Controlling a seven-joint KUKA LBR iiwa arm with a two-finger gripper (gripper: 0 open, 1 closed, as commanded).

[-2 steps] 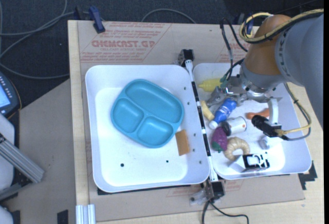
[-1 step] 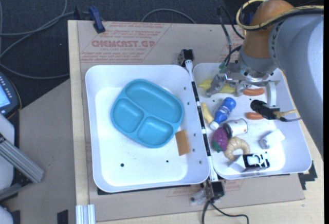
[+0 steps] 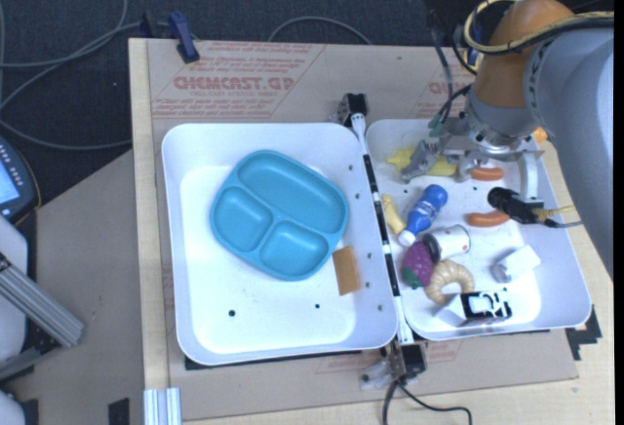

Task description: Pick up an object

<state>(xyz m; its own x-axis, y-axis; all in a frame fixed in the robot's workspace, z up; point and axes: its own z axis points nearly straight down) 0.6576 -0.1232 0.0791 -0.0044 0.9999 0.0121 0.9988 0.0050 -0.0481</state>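
A: Status on the gripper (image 3: 441,156)?

B: It's low in the right bin (image 3: 575,301), just up-view of the blue bottle (image 3: 426,204), toward the far rim. The wrist blocks the tool, so I can't tell whether it's released or clenched.

A: Nearest pick candidate?

B: The yellow piece (image 3: 402,159), up-view and slightly view-left of the bottle, right beside the gripper. I can't tell if they touch.

A: What else is around the bottle?

B: A cream stick (image 3: 392,214) just view-left of it, against the divider. A white can (image 3: 450,242) and purple grapes (image 3: 418,260) just down-view, with a croissant (image 3: 446,279) and a black-and-white item (image 3: 485,305) further down. There are two orange sausages: one (image 3: 487,173) up-view and view-right of the bottle, the other (image 3: 487,217) view-right of it.

A: Left bin (image 3: 195,316)?

B: A blue divided plate (image 3: 279,213) well view-left of the bottle, and a tan block (image 3: 345,271) down-view and view-left, near the divider.
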